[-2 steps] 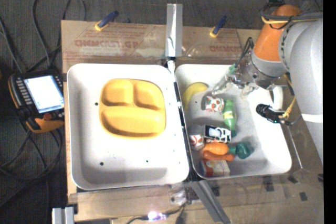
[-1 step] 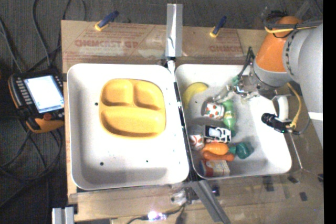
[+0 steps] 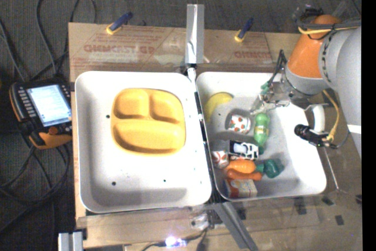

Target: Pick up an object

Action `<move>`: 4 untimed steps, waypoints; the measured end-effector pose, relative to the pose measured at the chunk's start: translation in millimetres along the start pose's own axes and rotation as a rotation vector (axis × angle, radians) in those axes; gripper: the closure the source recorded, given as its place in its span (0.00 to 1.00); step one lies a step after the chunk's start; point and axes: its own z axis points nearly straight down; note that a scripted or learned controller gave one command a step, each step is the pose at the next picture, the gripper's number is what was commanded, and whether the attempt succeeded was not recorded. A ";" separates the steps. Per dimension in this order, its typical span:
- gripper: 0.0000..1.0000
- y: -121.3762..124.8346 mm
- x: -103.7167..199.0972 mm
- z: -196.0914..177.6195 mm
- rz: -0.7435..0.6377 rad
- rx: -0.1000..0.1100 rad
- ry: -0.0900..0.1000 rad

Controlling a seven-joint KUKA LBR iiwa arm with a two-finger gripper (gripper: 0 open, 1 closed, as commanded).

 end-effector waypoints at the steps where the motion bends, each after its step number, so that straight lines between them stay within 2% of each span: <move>1: 0.00 -0.1 0.0 0.1 0.000 0.000 0.000; 2: 0.00 -34.4 18.0 8.8 -0.100 -0.003 -0.002; 3: 1.00 -33.6 19.2 -0.6 -0.100 -0.005 0.002; 4: 1.00 -37.9 98.0 -84.7 -0.089 0.011 0.008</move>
